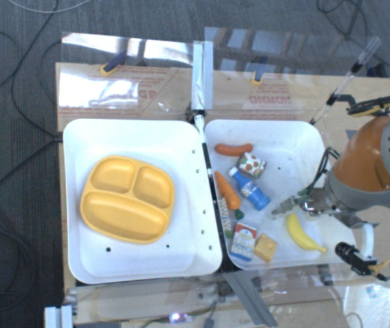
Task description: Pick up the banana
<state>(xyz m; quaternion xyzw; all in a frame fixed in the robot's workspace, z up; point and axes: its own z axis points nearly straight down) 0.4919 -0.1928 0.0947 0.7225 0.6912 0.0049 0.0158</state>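
The yellow banana lies in the right bin, near its front right corner, with its tip pointing to the front right. My gripper hangs just above the banana's upper end. It looks open, with nothing between its fingers. The grey arm with the orange band reaches in from the right over the bin's edge.
The right bin also holds a sausage, a small patterned carton, a blue bottle, a carrot, a white carton and a tan block. A yellow divided plate lies in the left bin.
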